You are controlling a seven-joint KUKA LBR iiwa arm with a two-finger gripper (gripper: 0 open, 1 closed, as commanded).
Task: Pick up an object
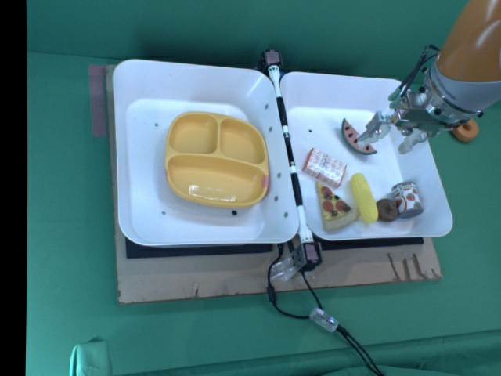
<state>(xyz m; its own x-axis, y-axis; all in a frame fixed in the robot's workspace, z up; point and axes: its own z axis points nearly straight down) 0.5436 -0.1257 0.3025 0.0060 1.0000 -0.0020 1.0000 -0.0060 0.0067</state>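
The bench [70, 210] is covered in green cloth and carries a brown board [196, 276] under two white bins. The left bin [141, 92] holds a yellow divided plate [217, 160] at its centre. The right bin [329, 92] holds the small items. The arm [473, 45] enters over the right bin's far right corner. Its gripper [396, 134] hangs above the bin's right half with the fingers spread apart and nothing between them. A watermelon slice [357, 138] lies just beside the left finger, whether touching cannot be told. A corn cob [363, 197] lies near the front edge, a pizza slice [335, 206] beside it. A pink packet [324, 167] sits nearer the left wall. A small can [406, 198] stands at the front right corner, a brown doughnut [387, 209] just beside it.
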